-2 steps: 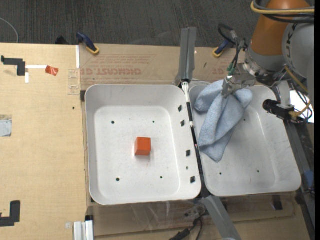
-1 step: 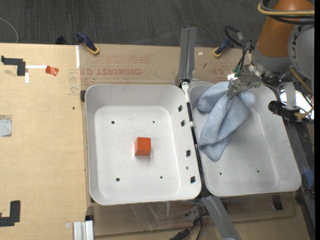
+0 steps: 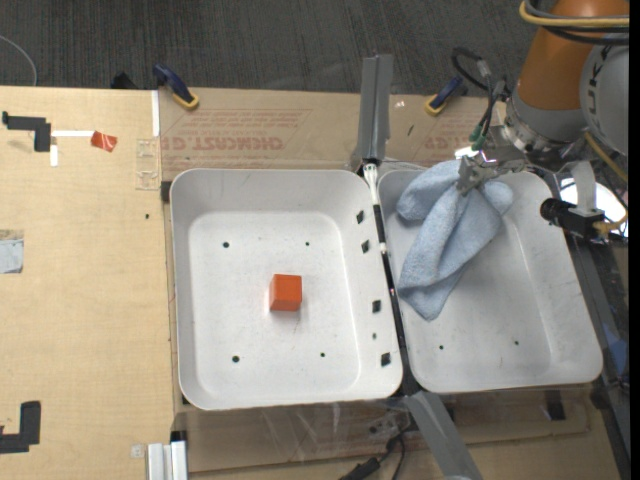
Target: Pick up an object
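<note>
Only legible print: faint red block lettering, upside down and mirrored from this angle, roughly "CHEMCAST GP", stamped on the brown cardboard sheet (image 3: 262, 133) at twelve o'clock of the left bin (image 3: 190, 298); smaller line beneath too blurred to read.

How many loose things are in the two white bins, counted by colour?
Orange: 1, the block in the left bin.
Light blue: 1, the cloth in the right bin, its top bunched at the tool.
Total: 2
</note>
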Controlling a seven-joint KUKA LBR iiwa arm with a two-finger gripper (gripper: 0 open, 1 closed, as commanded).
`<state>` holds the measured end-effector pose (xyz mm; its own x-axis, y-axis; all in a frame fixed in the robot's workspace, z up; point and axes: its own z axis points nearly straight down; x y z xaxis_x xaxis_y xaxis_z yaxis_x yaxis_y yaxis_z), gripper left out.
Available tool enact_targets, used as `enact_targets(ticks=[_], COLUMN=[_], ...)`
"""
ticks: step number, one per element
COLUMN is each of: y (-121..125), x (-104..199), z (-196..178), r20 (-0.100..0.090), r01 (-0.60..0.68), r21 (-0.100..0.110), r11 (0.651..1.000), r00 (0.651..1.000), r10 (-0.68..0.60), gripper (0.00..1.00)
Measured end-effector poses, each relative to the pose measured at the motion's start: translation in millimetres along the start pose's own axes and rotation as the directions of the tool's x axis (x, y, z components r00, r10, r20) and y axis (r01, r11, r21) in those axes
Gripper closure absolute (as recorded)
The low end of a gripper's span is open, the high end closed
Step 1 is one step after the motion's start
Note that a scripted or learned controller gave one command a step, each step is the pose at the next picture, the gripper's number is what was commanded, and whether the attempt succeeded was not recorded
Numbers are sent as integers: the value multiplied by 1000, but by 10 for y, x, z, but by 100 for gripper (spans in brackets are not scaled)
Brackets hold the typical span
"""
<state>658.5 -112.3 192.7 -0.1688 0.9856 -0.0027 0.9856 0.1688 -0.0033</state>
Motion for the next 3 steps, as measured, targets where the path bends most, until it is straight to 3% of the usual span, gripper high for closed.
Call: enact_targets(ticks=[1,2,3], y=[-3,14,-14], x=[-23,-97,-117], z=[788,951,158], r20=[-2,-4,-1], r01=[63,-5,14], r21=[-1,-8,-4], r11=[998,1000,1000], r00=[998,1000,1000], r10=[-63,5,-14], gripper=[100,100,100])
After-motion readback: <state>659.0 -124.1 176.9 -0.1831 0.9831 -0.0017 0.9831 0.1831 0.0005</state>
